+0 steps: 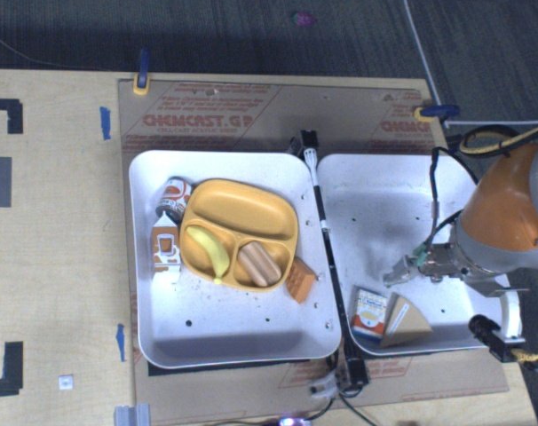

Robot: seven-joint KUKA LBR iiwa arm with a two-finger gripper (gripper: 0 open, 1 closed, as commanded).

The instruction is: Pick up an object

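Note:
My gripper (409, 269) hangs low over the right bin (375, 193), right of its middle, pointing left. Just below and left of it, near the bin's front wall, lies a small white, orange and blue box (369, 314). A tan wedge (409, 320) leans against the box's right side. Neither touches the gripper. The grey arm with its orange band (509, 207) comes in from the right over the bin's right edge.
The left bin (233, 335) holds a yellow divided plate (242, 193) with a banana (209, 251) and a hot dog (260, 264). A can (172, 199) and a small carton (165, 245) lie along the plate's left side. An orange wedge (300, 281) sits at its right corner.

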